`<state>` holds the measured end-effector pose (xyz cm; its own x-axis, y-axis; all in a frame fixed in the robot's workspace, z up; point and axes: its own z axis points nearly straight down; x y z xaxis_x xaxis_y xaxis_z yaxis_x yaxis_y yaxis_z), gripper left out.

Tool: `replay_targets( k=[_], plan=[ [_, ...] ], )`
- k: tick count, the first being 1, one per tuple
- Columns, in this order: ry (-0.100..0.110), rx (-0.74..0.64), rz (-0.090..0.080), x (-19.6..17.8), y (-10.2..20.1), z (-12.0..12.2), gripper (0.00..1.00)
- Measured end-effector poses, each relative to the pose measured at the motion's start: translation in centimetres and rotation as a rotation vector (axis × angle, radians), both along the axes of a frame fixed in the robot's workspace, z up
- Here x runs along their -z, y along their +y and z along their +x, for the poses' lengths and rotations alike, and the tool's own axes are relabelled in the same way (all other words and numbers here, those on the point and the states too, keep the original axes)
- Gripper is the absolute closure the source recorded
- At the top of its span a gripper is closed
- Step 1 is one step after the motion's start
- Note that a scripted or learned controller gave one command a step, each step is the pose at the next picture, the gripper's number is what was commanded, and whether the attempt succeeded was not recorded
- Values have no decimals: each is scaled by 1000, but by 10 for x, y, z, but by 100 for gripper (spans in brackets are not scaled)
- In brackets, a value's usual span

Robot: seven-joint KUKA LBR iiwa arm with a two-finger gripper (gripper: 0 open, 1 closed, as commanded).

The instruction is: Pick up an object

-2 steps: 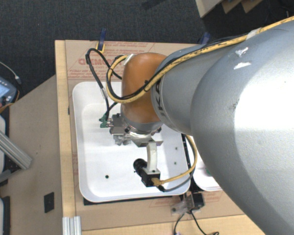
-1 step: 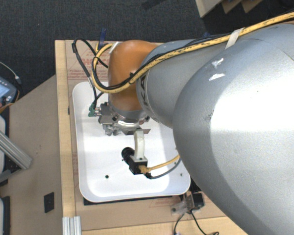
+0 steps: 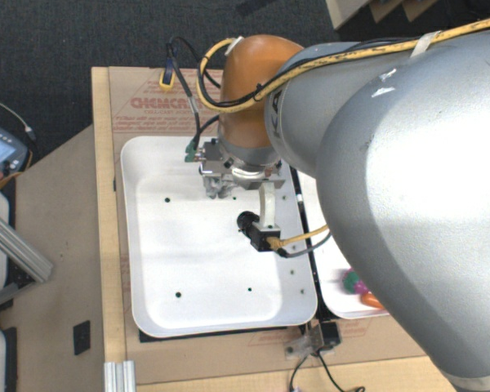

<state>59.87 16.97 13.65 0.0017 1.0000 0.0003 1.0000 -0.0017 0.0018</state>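
The small green-and-pink plastic piece in the right white bin looks light, hard and slippery, so pinch across its middle. The gripper hangs over the left white bin; I cannot tell whether it is open.

Two shallow white bins side by side: left bin, right bin mostly hidden. Both sit on brown cardboard sheet printed red, over dark floor.

We see 1 grey arm with a rounded orange band, yellow and black cables looping alongside, and a metallic wrist flange above a small black fitting.
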Motion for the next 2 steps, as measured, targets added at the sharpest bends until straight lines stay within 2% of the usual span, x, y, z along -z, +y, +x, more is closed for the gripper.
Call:
replay_targets(
  k=[1,2],
  plan=[
    [-1,-2,0,-31,-5,26,100],
    [-6,-6,2,-91,58,68,100]
  ],
)
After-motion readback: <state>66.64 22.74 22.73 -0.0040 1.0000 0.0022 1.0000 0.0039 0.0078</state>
